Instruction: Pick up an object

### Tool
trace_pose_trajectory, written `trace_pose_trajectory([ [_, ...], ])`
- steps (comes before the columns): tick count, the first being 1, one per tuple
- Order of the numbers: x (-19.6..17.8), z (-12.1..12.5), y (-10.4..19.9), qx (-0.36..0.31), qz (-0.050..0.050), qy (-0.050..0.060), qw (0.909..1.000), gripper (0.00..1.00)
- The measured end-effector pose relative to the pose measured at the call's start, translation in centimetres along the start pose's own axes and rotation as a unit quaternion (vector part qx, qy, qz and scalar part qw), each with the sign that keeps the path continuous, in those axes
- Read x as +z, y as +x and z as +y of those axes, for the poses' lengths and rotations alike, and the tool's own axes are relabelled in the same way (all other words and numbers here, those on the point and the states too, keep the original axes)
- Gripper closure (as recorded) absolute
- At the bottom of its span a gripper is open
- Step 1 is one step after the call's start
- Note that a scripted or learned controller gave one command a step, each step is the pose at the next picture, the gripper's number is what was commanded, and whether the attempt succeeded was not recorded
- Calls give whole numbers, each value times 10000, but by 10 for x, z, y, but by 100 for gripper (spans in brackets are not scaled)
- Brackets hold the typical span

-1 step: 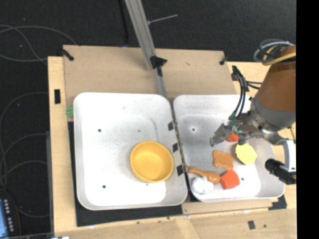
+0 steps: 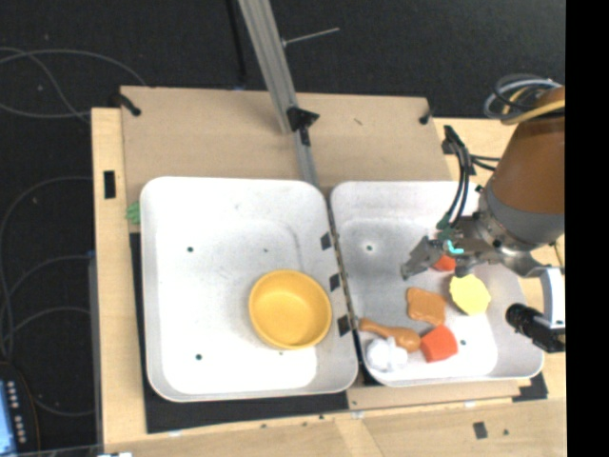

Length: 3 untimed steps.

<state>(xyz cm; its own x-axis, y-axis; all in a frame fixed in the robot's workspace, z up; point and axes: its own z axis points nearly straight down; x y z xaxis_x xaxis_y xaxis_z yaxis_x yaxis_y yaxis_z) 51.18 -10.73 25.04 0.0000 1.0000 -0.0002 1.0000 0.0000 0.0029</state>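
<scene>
Small red object [image 2: 444,264], just beside the gripper [image 2: 430,255] in the right bin [image 2: 381,219], partly hidden by the fingers; no telling whether gripped. To the left, yellow bowl [image 2: 289,308] alone in the left bin [image 2: 209,227], well clear. Further right, crowded pile: orange piece [image 2: 425,305], red block [image 2: 439,344], pale yellow piece [image 2: 470,294]. Jaws apparently spread, nothing visibly between. Likely risks: closing beside the target, nudging neighbours, slipping off a small rounded item.
</scene>
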Motion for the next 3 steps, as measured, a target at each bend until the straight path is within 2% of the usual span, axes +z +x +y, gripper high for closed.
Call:
trace_pose_trajectory([
  [2,118,-5,-11,7,-4,38,10000,0],
  [3,150,-4,-13,5,-16,0,10000,0],
])
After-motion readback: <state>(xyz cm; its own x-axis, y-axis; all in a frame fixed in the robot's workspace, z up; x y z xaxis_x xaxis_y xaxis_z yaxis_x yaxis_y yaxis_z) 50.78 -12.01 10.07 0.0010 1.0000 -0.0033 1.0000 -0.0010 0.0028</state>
